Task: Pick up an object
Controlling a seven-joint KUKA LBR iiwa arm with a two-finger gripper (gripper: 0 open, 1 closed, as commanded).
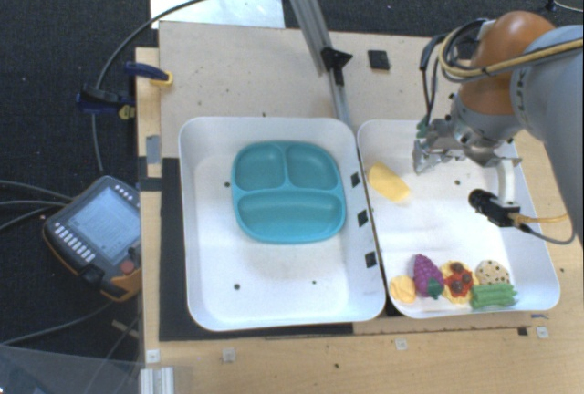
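My gripper [427, 159] hangs over the back of the right bin [525, 242], its fingers pointing down just right of a yellow block-like toy [388, 183] that lies near the bin's left wall. Nothing shows between the fingers. Along the bin's front edge lie a small yellow piece [402, 289], a purple grape bunch [426, 274], a pizza-like piece [457, 279], a cookie [493, 272] and a green piece [494, 295].
The left bin [210, 283] holds a teal divided plate [288, 192]. A grey pole [306, 5] slants over the bench behind the bins. A pendant [96, 235] lies off the bench at left.
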